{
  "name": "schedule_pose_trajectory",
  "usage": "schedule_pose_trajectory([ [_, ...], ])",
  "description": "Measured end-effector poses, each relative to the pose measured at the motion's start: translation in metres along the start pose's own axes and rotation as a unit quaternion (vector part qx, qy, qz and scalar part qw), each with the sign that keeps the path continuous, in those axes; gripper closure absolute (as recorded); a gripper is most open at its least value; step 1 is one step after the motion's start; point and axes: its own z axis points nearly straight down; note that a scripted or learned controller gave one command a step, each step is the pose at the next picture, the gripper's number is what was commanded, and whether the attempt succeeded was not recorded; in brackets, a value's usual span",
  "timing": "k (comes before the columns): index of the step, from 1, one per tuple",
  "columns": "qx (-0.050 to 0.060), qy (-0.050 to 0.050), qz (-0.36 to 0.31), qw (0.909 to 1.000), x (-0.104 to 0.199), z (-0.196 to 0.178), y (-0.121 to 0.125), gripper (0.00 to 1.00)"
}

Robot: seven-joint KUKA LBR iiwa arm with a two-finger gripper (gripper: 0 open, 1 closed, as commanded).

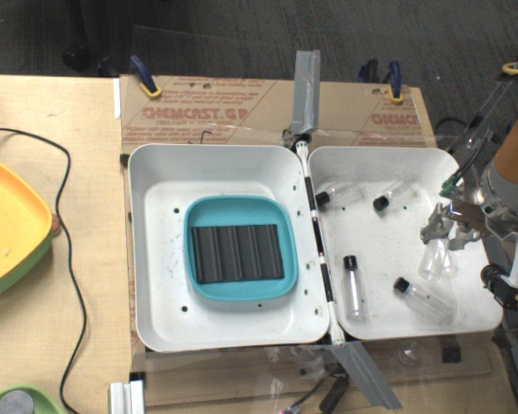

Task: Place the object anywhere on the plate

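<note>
Right bin, near its right wall: a clear vial stands tilted between the fingertips of the gripper; the fingers pinch its top end
Arm pose: arm enters from the right edge; wrist angled down and left over the right bin; gripper just above the bin floor
Vials: five counted; two with black caps at the far side; one near the left wall; one at the near right; one in the gripper
Plate: one teal plate with a dark ribbed insert, middle of the left bin; well apart from the held vial
Bins: two, side by side, touching along the middle
Bench left: yellow dishes at the left edge; a black cable beside them
</note>
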Motion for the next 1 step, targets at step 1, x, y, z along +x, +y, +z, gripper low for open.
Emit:
schedule_pose_trajectory([
  [1,0.0,0.0,0.0,1.0,0.0,-0.0001,0.0,0.0],
])
